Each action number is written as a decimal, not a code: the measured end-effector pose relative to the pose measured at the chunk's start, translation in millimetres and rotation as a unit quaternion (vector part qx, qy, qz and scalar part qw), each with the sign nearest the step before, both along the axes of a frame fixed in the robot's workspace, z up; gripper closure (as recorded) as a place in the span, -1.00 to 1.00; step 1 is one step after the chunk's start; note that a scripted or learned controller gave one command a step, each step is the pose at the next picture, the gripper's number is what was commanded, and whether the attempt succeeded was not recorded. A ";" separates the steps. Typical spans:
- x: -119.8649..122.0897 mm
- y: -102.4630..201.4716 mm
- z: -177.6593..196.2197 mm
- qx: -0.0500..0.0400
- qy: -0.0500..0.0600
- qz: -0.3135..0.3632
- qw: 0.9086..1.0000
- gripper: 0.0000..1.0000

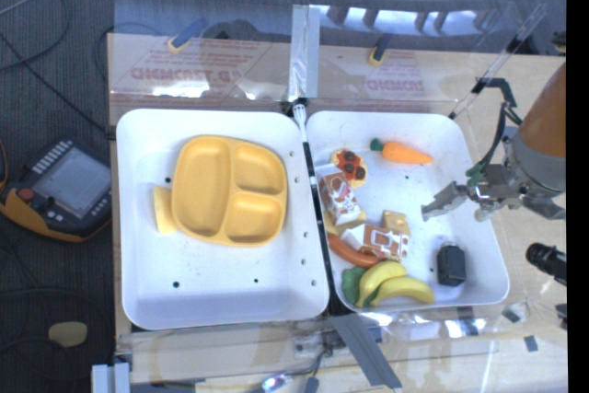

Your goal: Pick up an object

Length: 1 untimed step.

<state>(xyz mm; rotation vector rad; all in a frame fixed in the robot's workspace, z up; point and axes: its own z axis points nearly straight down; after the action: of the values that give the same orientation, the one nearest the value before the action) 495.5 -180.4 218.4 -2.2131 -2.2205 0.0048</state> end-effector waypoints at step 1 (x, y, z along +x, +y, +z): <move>25.8 5.8 41.8 0.001 -0.001 0.057 0.998 -1.00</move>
<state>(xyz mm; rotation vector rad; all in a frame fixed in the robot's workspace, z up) 521.3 -174.6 260.1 -2.0834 -2.3430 0.0028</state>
